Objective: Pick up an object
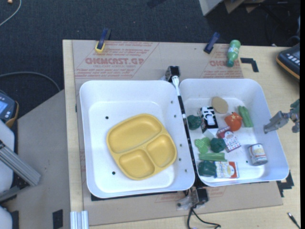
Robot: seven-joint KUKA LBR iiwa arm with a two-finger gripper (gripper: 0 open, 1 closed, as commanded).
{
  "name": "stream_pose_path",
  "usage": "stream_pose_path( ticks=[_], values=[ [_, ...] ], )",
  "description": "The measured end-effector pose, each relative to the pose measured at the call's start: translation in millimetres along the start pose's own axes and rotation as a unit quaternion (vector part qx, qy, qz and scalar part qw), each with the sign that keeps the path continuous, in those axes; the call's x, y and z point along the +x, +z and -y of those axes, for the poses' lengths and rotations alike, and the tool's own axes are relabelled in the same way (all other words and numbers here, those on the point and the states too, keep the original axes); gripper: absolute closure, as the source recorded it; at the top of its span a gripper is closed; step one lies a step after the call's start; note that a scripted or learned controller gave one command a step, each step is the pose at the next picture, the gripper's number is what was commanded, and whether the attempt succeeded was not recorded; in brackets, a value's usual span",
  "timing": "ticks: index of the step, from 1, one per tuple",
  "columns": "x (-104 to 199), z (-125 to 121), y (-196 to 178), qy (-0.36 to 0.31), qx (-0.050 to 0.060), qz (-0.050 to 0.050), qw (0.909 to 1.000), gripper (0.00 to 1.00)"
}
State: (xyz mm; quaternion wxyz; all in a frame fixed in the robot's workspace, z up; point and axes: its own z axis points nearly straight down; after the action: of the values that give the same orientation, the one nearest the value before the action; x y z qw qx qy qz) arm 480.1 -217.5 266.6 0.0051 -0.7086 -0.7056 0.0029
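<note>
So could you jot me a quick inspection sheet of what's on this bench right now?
Surface: board bearing two white bins.
Job's things: right bin holds tomato, can, carton, green toys.
Clutter: yellow tray in left bin; green bottle on the board beyond the bins.
Grippers: gripper at the right bin's right rim, holding nothing visible.
Cables: black lead at front edge.
Surroundings: dark carpet.

Fixed overhead slant (arm side right) onto both bins (pixel 90 128)
</note>
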Motion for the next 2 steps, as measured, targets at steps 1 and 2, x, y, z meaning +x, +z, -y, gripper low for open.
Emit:
stream_pose_path(
  ticks=[1, 2],
  values=[
    [0.6, -2.4, -6.1, -0.002, -0.006, 0.002, 1.0, 0.0],
    [7.6, 2.9, 52.8, -0.002, -0.003, 0.0, 1.0, 0.0]
  ],
)
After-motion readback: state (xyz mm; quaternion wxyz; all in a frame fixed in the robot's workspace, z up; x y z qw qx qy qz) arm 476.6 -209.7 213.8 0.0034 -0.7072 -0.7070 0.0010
